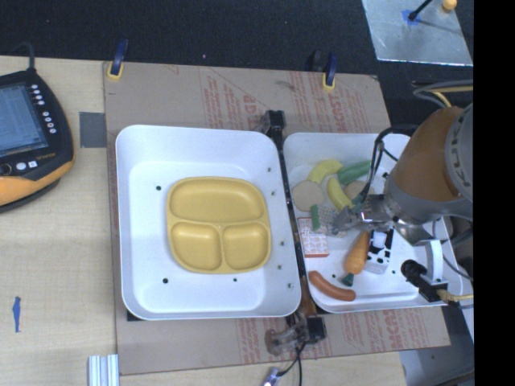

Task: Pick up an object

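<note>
The hand, grip state unclear, hovers in the right bin just above the carrot.

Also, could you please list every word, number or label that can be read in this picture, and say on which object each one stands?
None can be read.
Cardboard sheet: red printed lettering, too faint and blurred.
Small card in the right bin: red and white print, too small.
Handheld pendant: bluish screen content and buttons, too small.

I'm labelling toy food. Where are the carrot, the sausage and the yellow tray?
carrot (358, 253), camera view, mid orange body.
sausage (331, 286), camera view, middle of its length.
yellow tray (218, 200), camera view, top compartment.
</note>
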